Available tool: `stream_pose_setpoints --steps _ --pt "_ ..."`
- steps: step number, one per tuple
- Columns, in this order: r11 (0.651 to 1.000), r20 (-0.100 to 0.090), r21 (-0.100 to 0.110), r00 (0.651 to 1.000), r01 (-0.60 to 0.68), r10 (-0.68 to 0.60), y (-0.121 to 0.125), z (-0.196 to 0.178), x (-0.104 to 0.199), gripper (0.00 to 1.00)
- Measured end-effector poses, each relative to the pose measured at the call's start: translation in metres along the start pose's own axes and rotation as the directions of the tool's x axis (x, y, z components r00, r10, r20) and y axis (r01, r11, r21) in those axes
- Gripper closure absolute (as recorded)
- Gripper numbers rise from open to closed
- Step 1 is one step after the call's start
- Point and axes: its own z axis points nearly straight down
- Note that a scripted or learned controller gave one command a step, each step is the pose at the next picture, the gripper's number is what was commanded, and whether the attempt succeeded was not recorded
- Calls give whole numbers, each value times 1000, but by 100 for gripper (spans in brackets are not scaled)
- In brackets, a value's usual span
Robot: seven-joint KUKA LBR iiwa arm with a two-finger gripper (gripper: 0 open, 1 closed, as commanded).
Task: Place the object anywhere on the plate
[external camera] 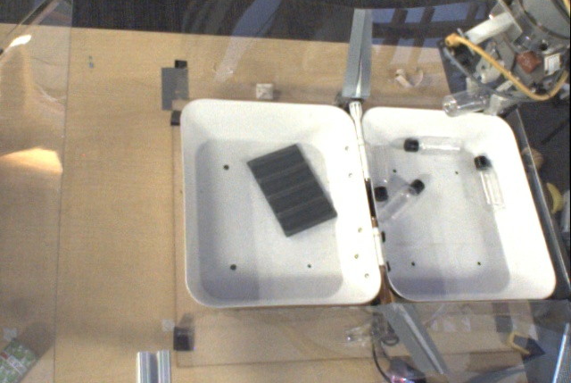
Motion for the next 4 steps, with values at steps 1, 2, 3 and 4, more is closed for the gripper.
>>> stream_pose_setpoints --steps 1,2,3,4 --pt "982 0 1 982 190 -190 -69 65 -20 100" --pt "1000 0 0 1000 6 -6 -43 33 17 100" --pt "998 0 0 998 62 -62 -35 12 10 100" --pt "1000 1 0 1000 9 -9 2 1 0 100"
